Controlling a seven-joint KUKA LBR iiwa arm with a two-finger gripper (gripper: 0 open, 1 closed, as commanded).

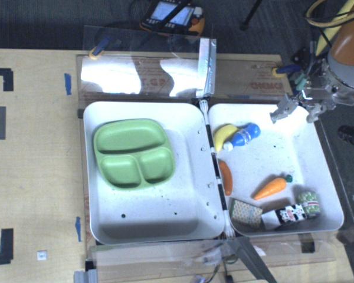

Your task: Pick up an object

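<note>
In the right bin (324, 158) lie a yellow banana (222, 135), a blue bottle (244, 135), a red-orange sausage-like piece (226, 177), a carrot (270, 187), a patterned packet (246, 212), a black-and-white carton (291, 214) and a small green-patterned can (308, 203). My gripper (297, 112) hangs over the bin's far right corner, well away from all of them. Its two fingers (281, 111) stand apart, open, with nothing between them.
The left bin (106, 217) holds a green divided tray (134, 152). A metal divider (205, 69) and clear panel stand behind the bins. Cables and a handheld controller (171, 15) lie on the floor beyond the bench.
</note>
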